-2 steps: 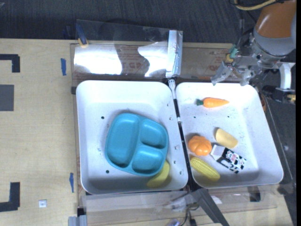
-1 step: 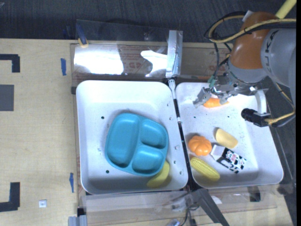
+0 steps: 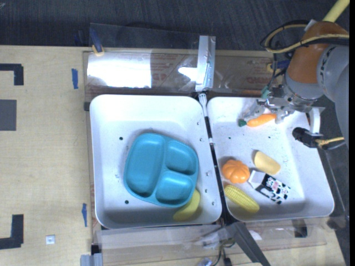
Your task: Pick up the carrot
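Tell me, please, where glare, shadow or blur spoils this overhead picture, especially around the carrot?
In the camera view, strong glare washes out the clear sheet behind the left bin; the carrot is lit evenly and reads sharply, though the gripper above it is small and somewhat soft; the blue tray casts a soft shadow at its lower edge.

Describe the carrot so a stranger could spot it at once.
Look in the right-hand shallow white bin, at its far end under the grey arm's gripper. The small orange toy carrot lies there, slim and green-tipped, unlike the round orange pumpkin nearer the front.
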